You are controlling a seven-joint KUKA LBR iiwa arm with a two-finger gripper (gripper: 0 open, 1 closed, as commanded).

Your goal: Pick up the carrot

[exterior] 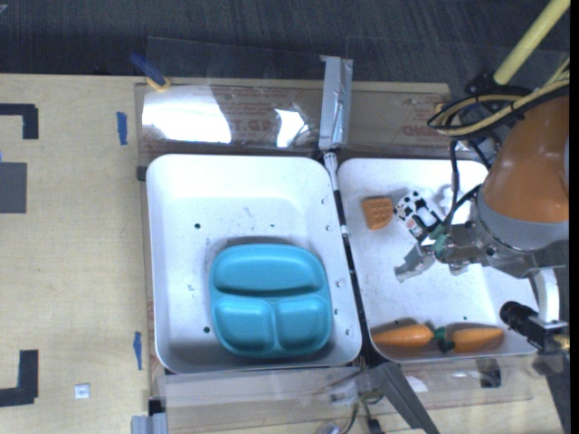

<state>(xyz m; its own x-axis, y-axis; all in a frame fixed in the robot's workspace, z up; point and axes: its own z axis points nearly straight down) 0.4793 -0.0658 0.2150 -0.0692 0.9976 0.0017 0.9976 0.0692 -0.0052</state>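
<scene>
Carrot (403, 335) lies flat against the near wall of the right bin (389, 251); a second one (475, 337) lies tip-to-tip beside it; gripper (412, 265) hovers above, jaws apart, clamped on nothing; risks: fingers jam on the wall, or pinch the neighbour or orange block (377, 212).

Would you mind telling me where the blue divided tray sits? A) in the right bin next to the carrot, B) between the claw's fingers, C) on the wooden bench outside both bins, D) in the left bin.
D: the blue divided tray rests on the floor of the left bin, while the carrot lies along the near wall of the right bin, and the claw hangs over that right bin.
</scene>
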